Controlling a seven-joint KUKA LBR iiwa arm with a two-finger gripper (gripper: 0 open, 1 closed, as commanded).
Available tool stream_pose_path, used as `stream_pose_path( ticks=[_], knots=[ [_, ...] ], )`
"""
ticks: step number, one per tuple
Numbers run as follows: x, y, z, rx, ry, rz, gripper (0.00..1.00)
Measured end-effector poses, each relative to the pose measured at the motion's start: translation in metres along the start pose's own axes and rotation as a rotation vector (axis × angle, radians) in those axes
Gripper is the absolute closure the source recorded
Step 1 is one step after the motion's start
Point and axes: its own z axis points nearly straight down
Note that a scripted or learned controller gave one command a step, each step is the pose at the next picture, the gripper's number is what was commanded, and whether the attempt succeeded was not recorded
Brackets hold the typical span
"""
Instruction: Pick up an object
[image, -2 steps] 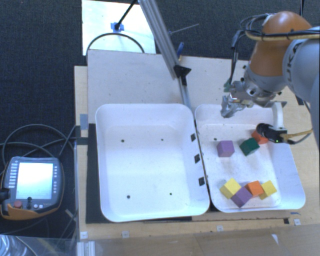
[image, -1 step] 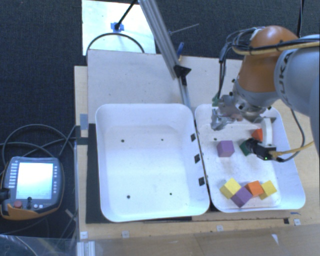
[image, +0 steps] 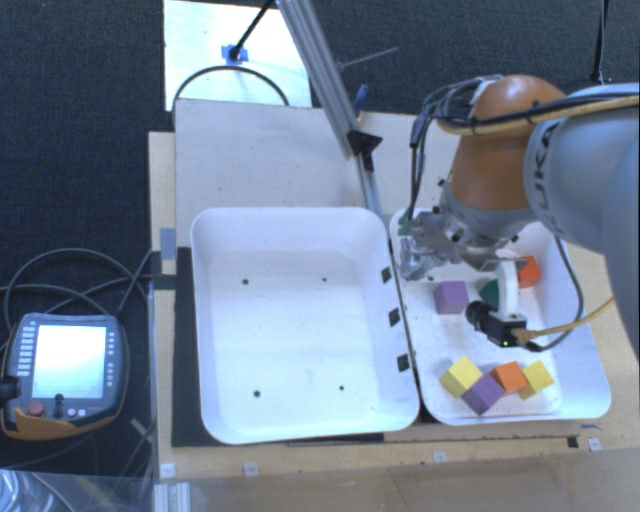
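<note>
Entry, pick not yet made: I am holding the claw (image: 415, 262) low over the far-left corner of the right bin (image: 590, 385), its spread not discernible, nothing visibly gripped, while the purple block (image: 450, 297) is lying just beside it and four more blocks (image: 497, 381) are waiting near.

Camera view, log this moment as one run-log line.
arm: over right bin | gripper: near bin's left wall, nothing seen held | purple block: loose beside it | block cluster: front of bin | pick: not done
</note>
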Motion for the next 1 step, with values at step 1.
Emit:
stream_pose_path(
  ticks=[1],
  knots=[
    [0.0465,-0.0322,0.0043,0.0,0.001,-0.001,1.0]
  ],
)
